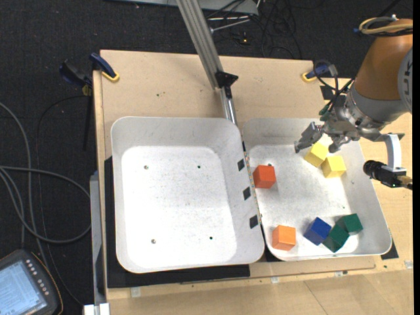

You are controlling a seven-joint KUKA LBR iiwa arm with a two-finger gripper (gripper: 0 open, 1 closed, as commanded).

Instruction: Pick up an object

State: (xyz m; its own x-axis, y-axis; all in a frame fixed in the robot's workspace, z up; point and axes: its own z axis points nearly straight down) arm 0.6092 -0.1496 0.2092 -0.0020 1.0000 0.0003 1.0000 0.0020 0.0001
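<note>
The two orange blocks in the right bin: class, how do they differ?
The upper orange block is deeper red-orange; the lower orange block is paler. The upper one sits near the divider mid-bin; the lower one lies near the front rim beside the blue block. Both are small cubes resting apart from other blocks.

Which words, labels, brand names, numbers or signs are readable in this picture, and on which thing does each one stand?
None can be read.
Screen at the lower left corner: it glows, but its contents are too small and blurred to read.
Blocks in the right bin, such as the orange block and the blue block: plain faces, no print.
</note>
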